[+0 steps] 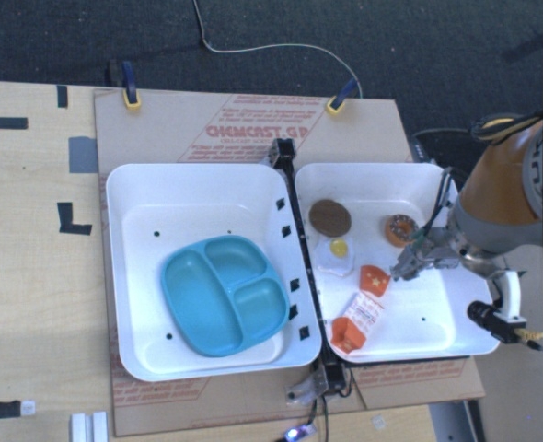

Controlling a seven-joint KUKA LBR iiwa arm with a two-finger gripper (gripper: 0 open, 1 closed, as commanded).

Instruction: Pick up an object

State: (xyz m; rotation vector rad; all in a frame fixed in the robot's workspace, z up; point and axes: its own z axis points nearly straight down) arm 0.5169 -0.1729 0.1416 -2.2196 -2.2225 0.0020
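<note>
i see the left bin (124, 274) holding a blue divided plate (224, 293), well apart from the arm. the right bin (373, 175) holds a brown disc (329, 217), a doughnut (400, 229), an orange packet (356, 320) and a small orange piece (374, 280). the gripper (408, 267) hangs just beside that piece. i recommend centring over it before descending. jaw state: i cannot tell; nothing visibly held.

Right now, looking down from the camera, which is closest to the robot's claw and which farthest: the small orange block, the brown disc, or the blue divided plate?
1. Small orange block, just left of the gripper.
2. Brown disc, further up-left, same bin.
3. Blue divided plate, across in the left bin.
</note>
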